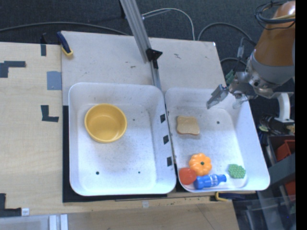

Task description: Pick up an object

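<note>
Objects for picking lie in the right bin (249, 143), clustered along its near edge: a blue bottle (209, 180) on its side, touching a red piece (187, 176) to its left, with an orange pumpkin (200, 163) just behind both and resting against them. A small green item (236, 171) sits near the bottle's cap end, slightly apart, toward the bin's near right corner. Farther back, near the middle of the same bin and well apart from the cluster, a slice of toast (187, 126) lies flat. Left bin (76, 143) holds one yellow bowl (105, 122), upright, in its far left part. Gripper (226, 97) hangs over the far right corner of the right bin, tilted; its two fingers are spread apart with nothing between them, one finger (215, 97) pointing down-left toward the bin floor. Well apart from the toast and from the cluster. Grey wrist with the orange band (280, 11) rises to the upper right. Beyond the bins, a slanted metal rail (136, 20) runs up from the seam between them, and a blue-and-yellow tool (64, 44) lies at the far left corner of the grey board (110, 56). Cables (182, 16) loop on the dark floor behind.
</note>
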{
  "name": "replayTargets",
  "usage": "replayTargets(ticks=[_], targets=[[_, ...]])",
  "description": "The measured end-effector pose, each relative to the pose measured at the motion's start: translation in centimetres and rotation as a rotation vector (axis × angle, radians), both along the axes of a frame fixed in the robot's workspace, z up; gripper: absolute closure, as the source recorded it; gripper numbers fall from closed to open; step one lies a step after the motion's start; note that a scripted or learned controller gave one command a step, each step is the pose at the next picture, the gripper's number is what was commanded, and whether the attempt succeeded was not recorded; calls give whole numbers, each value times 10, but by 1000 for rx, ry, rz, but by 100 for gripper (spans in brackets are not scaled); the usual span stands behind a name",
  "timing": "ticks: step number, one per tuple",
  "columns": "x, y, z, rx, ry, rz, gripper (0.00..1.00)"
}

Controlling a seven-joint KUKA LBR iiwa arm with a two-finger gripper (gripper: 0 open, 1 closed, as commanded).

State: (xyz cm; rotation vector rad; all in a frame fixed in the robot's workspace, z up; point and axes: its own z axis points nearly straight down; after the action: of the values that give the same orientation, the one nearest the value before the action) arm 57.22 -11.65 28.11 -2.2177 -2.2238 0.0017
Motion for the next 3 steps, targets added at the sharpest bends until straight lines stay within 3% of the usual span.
replayTargets(ticks=[1, 3], targets=[[0, 0, 0, 0, 0, 0, 0], [1, 7, -124, 1, 7, -1, 0]])
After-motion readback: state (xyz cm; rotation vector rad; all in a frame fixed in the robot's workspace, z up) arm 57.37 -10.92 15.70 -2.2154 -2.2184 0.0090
